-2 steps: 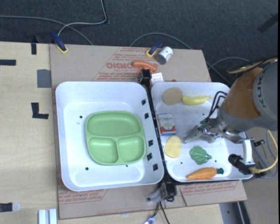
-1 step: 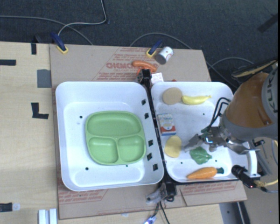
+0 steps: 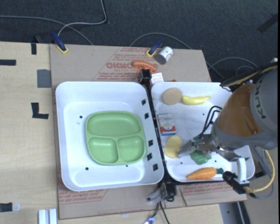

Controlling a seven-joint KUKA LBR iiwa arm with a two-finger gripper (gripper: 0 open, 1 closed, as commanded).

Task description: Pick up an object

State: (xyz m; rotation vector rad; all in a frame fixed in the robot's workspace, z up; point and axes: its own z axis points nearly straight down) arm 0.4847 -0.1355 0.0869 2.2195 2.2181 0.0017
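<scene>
From above, the gripper point(image 3: 189, 147) hangs low in the right bin point(image 3: 233, 94), fingers parted and pointing left — nothing between them. The yellow piece point(image 3: 172, 146) lies just left of the tips, the green item point(image 3: 200, 157) beneath the wrist.

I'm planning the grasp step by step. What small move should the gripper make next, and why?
Probably a short descent onto the green toy. The gripper sits low in the right bin, right beside that toy, between the yellow piece and the carrot, with nothing visibly held.
</scene>
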